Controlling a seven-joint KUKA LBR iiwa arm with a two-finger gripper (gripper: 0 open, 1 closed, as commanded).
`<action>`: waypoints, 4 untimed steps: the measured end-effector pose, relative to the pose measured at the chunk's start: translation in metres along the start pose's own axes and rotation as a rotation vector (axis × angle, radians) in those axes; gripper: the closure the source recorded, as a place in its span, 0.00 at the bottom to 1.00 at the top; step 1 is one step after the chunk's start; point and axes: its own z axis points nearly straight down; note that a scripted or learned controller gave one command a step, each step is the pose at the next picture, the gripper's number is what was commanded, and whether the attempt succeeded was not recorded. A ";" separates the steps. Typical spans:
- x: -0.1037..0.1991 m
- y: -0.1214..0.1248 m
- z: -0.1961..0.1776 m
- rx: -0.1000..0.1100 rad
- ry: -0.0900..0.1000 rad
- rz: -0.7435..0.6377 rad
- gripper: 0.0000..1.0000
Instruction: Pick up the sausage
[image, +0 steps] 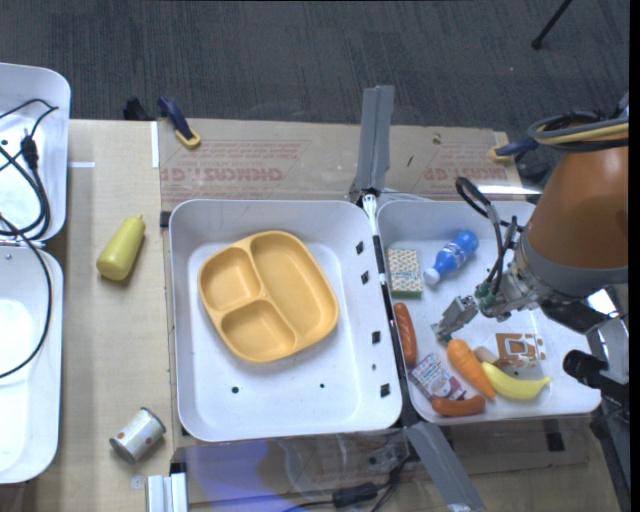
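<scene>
Bright, even overhead light; soft shadows, mild glare on the white bins (190, 330); edges toward nine o'clock slightly washed.

Two sausages (405, 332) (458, 406), one carrot (466, 364), one banana (515, 383).

Two shallow white bins are seen side by side on the desk (120, 180). In the left bin (190, 400) a yellow three-compartment plate (267, 294) is laid. In the right bin (570, 398) a sausage (405, 332) is seen lying along the left wall, just below a small patterned box (404, 270). A blue bottle (451, 256) is placed further right. A carrot (466, 366), a banana (515, 381), a small packet (432, 376) and a second sausage (458, 406) are grouped near the front edge. The gripper (455, 318) is held above the right bin, right of the sausage and apart from it, with nothing seen between its fingers. On the desk left of the bins a yellow bottle (121, 249) and a tin can (137, 433) are lying.
</scene>
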 end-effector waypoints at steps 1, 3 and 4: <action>-0.001 0.001 -0.008 0.000 -0.001 0.001 1.00; -0.034 0.003 -0.029 0.001 0.000 0.040 0.00; 0.024 0.006 0.042 0.004 0.002 0.122 0.00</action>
